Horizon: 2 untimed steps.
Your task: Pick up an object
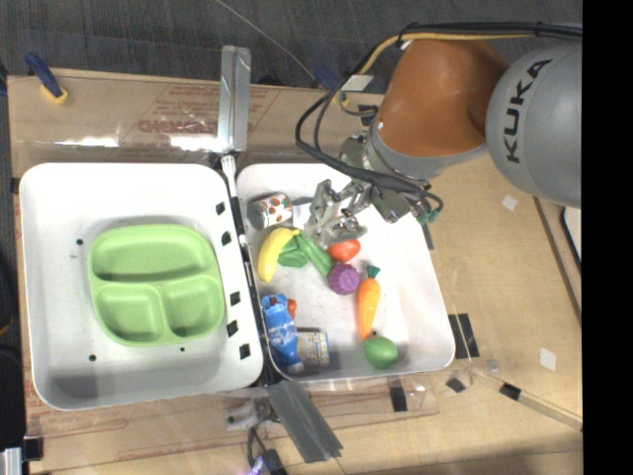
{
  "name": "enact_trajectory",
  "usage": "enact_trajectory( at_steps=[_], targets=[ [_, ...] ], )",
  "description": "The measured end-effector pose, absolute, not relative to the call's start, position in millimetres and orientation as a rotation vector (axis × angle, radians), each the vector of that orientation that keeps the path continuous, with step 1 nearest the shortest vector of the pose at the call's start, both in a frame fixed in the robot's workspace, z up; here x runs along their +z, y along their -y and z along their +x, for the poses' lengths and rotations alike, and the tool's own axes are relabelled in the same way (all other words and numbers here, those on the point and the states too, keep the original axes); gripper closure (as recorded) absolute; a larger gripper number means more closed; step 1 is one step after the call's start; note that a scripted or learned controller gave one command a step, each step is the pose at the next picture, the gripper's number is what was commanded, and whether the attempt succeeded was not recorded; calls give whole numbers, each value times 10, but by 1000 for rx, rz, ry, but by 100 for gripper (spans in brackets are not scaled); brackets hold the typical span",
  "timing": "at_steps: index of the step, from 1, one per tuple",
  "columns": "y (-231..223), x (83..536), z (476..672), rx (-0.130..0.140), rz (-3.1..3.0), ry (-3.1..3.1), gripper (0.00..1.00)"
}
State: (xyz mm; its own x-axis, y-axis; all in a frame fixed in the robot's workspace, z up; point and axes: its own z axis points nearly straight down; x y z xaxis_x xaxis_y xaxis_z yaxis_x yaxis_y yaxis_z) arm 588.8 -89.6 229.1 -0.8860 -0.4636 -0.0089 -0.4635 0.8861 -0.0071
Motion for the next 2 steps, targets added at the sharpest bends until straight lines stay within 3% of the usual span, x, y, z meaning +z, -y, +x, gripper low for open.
enact_trajectory(
  at_steps=[1,2],
  targets=[
    [896,2250,5870,-1,-747,-3049,0],
    [1282,1163,5101,6,-1092,-2951,0]
  ],
)
